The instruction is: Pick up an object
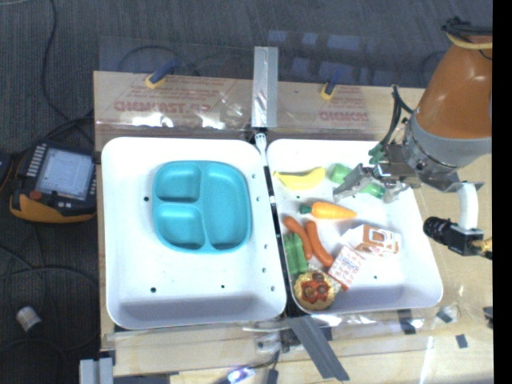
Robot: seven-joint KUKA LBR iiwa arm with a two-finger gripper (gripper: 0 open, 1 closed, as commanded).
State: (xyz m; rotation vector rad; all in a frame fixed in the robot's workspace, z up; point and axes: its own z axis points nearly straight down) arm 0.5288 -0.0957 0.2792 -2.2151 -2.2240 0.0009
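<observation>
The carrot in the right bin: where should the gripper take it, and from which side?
Probably at the thick orange middle of the carrot, coming straight down from above. It lies flat and roughly left-right, apart from the banana behind and the sausages in front, so fingers closing across its narrow width should have room. The gripper hovers up-right.

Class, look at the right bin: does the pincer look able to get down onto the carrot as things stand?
Probably yes. The pincer hangs above the right bin, close to the carrot, which lies uncovered with bare floor around it; the banana sits apart.
</observation>
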